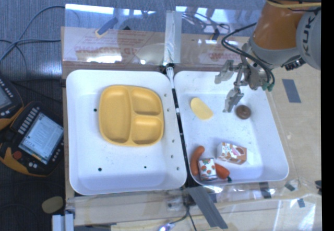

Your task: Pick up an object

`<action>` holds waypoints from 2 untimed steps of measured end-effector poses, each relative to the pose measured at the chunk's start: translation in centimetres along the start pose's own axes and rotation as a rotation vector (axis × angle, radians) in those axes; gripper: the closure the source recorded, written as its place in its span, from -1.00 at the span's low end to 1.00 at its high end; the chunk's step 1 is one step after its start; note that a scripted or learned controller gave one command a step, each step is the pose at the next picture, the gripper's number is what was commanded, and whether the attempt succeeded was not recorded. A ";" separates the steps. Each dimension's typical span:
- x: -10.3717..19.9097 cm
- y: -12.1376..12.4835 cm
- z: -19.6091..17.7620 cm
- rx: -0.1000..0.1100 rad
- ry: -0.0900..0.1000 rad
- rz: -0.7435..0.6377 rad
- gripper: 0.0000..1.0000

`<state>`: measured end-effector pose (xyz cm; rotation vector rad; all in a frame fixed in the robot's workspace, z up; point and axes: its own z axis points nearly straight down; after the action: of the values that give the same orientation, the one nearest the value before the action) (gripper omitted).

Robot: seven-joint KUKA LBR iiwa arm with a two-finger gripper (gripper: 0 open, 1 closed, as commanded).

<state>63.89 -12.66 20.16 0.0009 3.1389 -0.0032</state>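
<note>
With its fingers apart and holding nothing, the gripper (236,100) hung beside a small round brown ball (243,112), seemingly light, rigid and best pinched across its middle.

One fixed camera looks down at a slant on both white bins (78,136), arm (282,26) entering from right.

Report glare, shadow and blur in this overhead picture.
Camera view: strong glare on the clear panels behind both bins; the gripper looks slightly soft; the yellow tray casts a faint shadow; the items in the right bin are evenly lit.
</note>
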 end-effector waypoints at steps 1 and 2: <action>1.1 -5.9 11.2 0.003 -0.009 -0.002 -1.00; 0.9 -6.0 10.0 0.008 -0.013 -0.003 1.00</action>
<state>62.99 -18.65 10.17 -0.0035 3.1260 -0.0165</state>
